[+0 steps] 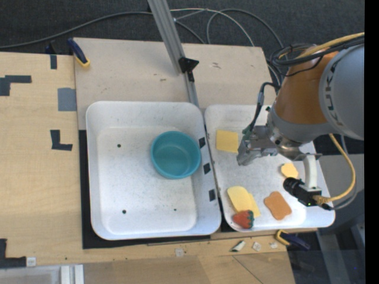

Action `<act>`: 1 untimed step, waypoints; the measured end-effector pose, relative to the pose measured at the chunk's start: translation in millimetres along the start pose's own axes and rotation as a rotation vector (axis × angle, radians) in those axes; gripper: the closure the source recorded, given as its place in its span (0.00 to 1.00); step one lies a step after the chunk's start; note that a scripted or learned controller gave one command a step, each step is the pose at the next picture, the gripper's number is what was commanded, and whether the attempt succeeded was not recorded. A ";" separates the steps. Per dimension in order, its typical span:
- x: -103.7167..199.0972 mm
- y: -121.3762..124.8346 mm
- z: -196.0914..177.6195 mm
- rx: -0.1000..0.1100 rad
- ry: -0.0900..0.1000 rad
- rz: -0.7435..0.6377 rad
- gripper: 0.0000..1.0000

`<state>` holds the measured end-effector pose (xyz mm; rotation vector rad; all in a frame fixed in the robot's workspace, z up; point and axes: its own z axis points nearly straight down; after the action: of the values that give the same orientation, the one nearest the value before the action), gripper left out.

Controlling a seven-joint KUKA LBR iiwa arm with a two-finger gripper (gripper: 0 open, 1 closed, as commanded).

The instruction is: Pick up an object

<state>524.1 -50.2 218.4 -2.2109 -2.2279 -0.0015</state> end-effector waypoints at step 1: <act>55.4 2.5 5.6 0.002 -0.001 0.000 1.00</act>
<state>526.1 5.3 212.9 -2.2103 -2.2277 0.0013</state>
